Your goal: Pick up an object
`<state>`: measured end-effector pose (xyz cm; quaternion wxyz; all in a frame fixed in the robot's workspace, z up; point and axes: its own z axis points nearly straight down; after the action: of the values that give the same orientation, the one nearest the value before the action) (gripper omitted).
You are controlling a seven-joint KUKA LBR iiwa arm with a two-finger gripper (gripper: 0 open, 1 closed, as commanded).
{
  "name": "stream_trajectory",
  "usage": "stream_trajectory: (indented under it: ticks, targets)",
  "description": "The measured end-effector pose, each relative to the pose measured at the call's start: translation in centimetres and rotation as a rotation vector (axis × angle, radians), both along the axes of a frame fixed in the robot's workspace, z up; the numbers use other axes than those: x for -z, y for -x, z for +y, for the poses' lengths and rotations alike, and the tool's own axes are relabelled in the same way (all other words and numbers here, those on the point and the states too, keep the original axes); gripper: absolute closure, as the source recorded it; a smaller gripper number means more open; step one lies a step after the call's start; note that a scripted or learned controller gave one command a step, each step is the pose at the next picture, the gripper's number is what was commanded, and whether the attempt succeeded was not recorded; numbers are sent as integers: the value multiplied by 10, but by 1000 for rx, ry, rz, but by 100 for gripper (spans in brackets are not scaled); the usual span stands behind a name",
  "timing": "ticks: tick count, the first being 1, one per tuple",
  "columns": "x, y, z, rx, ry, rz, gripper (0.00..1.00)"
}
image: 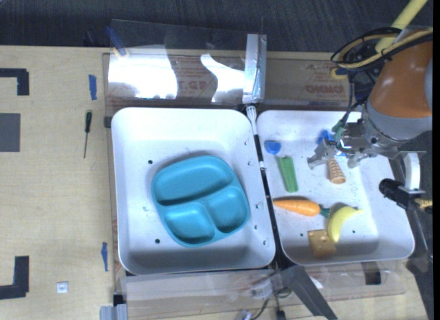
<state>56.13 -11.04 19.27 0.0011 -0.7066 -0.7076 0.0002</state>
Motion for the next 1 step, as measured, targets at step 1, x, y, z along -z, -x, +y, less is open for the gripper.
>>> stream_trajectory:
  ticks: [1]
  targets:
    - [15, -28, -9, 148, 2, -3, 0]
